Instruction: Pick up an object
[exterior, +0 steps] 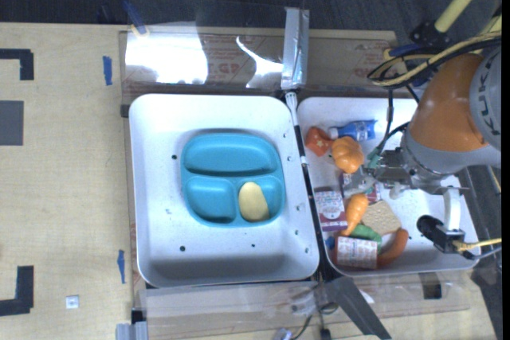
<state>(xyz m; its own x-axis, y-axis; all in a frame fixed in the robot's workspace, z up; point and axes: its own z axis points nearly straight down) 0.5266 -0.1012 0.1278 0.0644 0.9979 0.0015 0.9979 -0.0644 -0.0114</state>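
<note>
The right bin [398, 109] holds several toy foods. Among them are an orange pepper [347, 154], a red tomato [318, 141], a blue and white bottle [356, 129], a carrot [356, 208], a tan cracker [382, 216], a labelled can [356, 252] and a brown sausage [395, 244]. My gripper [371, 176] hangs low over the middle of this bin, just right of the pepper and above the carrot. Nothing is visibly held in it.
The left bin [151, 195] carries a blue compartment tray [227, 155] with a yellow lemon [253, 201] in its lower right compartment. A red and white packet [329, 205] lies by the divider between the bins. Yellow cables run at the upper right.
</note>
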